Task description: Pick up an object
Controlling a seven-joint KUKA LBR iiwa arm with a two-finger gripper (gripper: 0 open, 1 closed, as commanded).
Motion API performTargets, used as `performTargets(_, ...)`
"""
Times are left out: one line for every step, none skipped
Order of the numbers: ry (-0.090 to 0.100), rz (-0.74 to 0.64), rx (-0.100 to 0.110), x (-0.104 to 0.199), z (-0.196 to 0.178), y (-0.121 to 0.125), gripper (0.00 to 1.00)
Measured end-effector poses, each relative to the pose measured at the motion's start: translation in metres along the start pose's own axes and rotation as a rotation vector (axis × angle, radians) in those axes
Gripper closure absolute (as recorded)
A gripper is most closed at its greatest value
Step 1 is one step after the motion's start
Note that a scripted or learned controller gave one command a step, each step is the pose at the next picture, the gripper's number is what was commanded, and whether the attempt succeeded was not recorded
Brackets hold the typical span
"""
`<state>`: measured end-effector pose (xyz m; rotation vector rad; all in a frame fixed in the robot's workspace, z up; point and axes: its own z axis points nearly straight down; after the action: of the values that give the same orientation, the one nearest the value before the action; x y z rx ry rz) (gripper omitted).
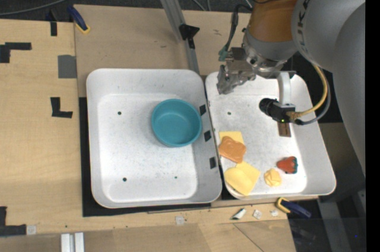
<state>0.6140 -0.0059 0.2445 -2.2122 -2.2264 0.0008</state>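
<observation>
In the near half of the right bin (309,182) lie soft, lumpy pieces: an orange wedge (232,150) on a pale yellow slab (242,177), a small yellow lump (272,177) and a red piece (287,164). My jaws (226,85) hang at that bin's far left corner, over bare white floor; I cannot tell their state. A smooth teal bowl (175,122) sits in the left bin (113,126), with open room around it, on the wooden surface (35,126).
</observation>
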Motion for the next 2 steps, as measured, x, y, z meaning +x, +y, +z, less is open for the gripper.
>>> performTargets(0.0,-0.001,0.001,0.057,0.011,-0.008,1.0)
performTargets(-0.001,0.0,0.001,0.106,0.022,-0.021,1.0)
